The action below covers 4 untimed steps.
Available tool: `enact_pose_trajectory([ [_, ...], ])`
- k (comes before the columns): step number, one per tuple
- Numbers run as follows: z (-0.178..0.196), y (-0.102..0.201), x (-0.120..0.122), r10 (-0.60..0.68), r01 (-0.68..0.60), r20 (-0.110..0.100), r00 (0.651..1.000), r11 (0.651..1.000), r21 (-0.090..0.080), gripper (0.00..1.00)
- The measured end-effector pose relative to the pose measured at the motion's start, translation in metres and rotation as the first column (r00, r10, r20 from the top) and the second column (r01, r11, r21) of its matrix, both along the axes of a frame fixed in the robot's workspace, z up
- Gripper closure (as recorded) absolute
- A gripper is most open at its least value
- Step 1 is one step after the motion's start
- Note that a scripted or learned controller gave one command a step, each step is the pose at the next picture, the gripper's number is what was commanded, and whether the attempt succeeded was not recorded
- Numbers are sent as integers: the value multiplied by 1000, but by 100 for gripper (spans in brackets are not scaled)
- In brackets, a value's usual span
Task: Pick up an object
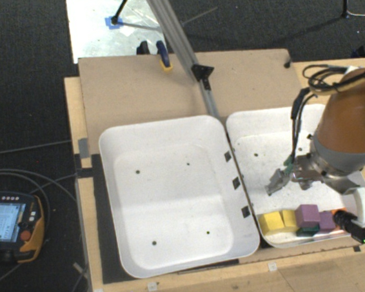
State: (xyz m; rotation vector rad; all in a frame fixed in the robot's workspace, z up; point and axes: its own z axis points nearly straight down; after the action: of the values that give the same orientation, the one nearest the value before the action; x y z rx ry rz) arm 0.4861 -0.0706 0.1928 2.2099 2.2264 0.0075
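Hovering over the right white bin [260,140], the gripper [278,181], finger state unclear, is risking missing the yellow block [276,222] crowded against the purple block [308,214].

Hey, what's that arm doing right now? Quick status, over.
Gripper low over the right bin, nothing seen between its fingers. Yellow block and purple block lie at the bin's near edge. Nothing blocking them.

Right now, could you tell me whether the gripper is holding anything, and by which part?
Nothing shows between the fingers of the gripper, which hangs above bare floor in the right bin; the yellow block and purple block lie apart near the front wall.
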Motion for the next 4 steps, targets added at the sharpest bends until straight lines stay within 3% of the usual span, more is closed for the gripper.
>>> enact_pose_trajectory([
  [1,9,-1,1,-1,1,0,1000,1000,-1,100],
  [2,-69,-10,13,-8,8,-11,1000,1000,0,100],
  [3,-31,-69,7,-13,13,-2,1000,1000,-5,100],
  [4,-33,-65,8,-8,8,-5,1000,1000,-1,0],
])
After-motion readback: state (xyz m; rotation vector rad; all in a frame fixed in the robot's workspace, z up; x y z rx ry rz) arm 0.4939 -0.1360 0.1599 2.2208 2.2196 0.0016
